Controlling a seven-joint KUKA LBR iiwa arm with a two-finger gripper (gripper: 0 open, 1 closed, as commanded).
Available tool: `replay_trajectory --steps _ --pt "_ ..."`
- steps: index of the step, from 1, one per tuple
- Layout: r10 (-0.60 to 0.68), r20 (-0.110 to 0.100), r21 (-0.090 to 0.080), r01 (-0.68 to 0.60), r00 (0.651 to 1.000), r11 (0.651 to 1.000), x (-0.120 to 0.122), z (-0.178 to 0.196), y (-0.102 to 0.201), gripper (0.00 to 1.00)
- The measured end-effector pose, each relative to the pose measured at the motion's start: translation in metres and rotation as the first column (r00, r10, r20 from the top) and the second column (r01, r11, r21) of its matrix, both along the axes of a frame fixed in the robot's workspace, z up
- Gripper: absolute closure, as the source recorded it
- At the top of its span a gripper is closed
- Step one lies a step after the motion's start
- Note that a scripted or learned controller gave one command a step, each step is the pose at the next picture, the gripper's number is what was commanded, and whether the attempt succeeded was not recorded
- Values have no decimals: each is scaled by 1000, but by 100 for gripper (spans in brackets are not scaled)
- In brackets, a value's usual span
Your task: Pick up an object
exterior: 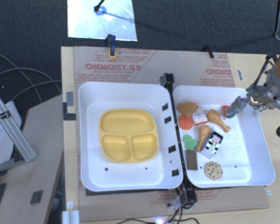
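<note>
Grey two-finger gripper [236,105] at the upper right of the right shallow white bin [256,171]; finger state cannot be told. Below-left of it lie a tan plastic drumstick [218,119], a round chocolate-chip cookie [213,171] and a green toy piece [190,142]. Left bin [88,171] holds a yellow compartment tray [128,135]

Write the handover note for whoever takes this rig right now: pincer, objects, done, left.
Pincer: low over the upper right of the right bin, beside a small red piece; nothing visibly held.
Objects: right bin holds toy food, among them a drumstick, cookie and green piece. The yellow divided tray sits in the left bin.
Done: no pick visible.
Left: grasp one object and lift it.
</note>
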State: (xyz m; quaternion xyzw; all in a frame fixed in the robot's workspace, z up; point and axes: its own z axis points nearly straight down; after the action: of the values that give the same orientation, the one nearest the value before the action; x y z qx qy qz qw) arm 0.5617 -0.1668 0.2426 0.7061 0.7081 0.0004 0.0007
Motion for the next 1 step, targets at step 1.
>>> replay_trajectory --steps 1 --pt "2 -5 6 -2 1000 1000 8 -130 21 0"
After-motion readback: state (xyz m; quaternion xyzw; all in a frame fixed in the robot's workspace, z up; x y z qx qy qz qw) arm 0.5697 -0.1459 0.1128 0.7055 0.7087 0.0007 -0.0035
